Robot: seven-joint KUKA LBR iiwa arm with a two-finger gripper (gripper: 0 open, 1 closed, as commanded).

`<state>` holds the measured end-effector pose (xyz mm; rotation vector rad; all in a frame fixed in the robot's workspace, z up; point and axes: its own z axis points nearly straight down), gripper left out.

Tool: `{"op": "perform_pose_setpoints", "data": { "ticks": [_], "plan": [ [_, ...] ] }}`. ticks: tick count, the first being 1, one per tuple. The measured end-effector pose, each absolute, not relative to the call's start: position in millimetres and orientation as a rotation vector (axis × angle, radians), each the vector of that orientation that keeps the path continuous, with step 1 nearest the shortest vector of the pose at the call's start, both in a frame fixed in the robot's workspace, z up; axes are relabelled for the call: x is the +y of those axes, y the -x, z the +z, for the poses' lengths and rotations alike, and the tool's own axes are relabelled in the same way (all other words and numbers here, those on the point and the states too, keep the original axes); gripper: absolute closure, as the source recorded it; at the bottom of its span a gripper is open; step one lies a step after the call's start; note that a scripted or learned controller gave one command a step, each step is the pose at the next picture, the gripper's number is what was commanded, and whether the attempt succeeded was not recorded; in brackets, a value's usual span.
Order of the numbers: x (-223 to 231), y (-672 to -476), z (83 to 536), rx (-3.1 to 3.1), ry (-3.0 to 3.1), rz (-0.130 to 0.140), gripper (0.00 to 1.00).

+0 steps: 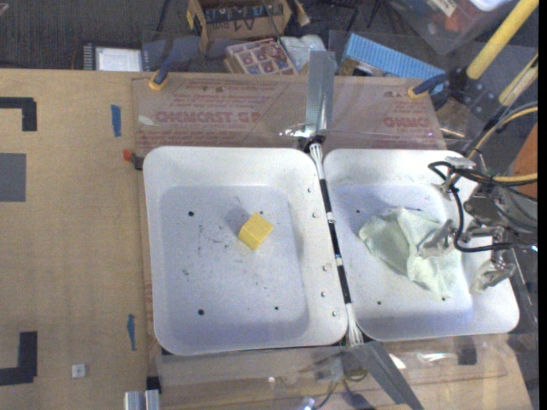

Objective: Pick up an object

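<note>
Soft, even light; slight blur.

Two white bins [162,195] sat side by side on a cardboard-topped bench [68,229] w/ black marks & blue tape bits; clutter behind: blue pad [385,58], patterned box [261,56], yellow pole [508,24]

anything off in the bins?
Nothing spilled or broken. The cloth in the right bin lies crumpled, not flat, with the gripper at its right edge. The yellow block in the left bin sits slightly rotated.
</note>
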<state>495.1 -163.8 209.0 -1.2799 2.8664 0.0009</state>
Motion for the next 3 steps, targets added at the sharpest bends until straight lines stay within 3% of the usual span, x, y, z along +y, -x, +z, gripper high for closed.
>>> {"op": "perform_pose_setpoints", "data": {
  "ticks": [1, 2, 3],
  "plan": [
    [-209.8, -498.8, 103.0, 2.63, 1.715, 0.001, 0.0],
    [-223.1, -483.3, 153.9, 2.325, 2.107, -0.001, 0.0],
    [-223.4, -484.3, 250.8, 1.931, 2.474, 0.0, 0.0]
  ]
}}
